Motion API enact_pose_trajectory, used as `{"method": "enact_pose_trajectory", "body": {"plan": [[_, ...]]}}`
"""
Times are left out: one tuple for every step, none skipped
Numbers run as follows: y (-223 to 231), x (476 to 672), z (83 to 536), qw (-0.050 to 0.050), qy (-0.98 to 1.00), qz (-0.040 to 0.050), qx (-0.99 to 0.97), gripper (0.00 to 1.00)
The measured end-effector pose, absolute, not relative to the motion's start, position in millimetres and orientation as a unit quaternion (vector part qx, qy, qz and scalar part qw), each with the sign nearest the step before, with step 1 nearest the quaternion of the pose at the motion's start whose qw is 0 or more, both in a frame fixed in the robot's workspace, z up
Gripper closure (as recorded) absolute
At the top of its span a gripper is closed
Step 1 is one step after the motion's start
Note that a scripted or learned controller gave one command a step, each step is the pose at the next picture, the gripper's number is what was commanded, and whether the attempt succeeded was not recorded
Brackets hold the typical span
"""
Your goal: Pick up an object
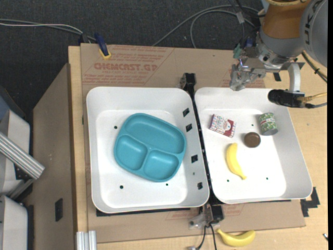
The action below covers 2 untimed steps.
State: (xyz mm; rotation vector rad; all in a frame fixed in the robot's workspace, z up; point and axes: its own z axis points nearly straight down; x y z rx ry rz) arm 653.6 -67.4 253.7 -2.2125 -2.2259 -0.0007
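The camera view looks down on two shallow white plastic bins set side by side on a brown cardboard-covered bench (130, 61). The left bin (99, 181) holds a teal plastic plate with three compartments (150, 147), lying flat near the bin's middle. The right bin (291, 181) holds four small things: a red and white printed carton (222, 125) lying flat towards the far left of the bin; a green patterned can (268, 123) near the far right; a small round brown object (252, 139) just beside the can, on its near-left side; and a yellow banana (234, 161) lying near the middle of the bin, nearer than the others and apart from them. None of these four touches the gripper.

The grey arm with its orange band (283, 14) comes in from the upper right. Its two-finger metal gripper (241, 80) hangs over the far rim of the right bin, above the carton's end of the bin and well apart from every object. Whether it is wide or narrow I cannot tell.

A second yellow banana (237, 237) lies outside the bins at the bench's near edge.
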Motion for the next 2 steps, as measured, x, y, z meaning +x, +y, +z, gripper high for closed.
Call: {"method": "enact_pose_trajectory", "body": {"plan": [[-11,635.6,256,0.002,-0.709,-0.0002,-0.705,1.0],[43,623.4,255,0.002,-0.709,0.0001,-0.705,1.0]]}}
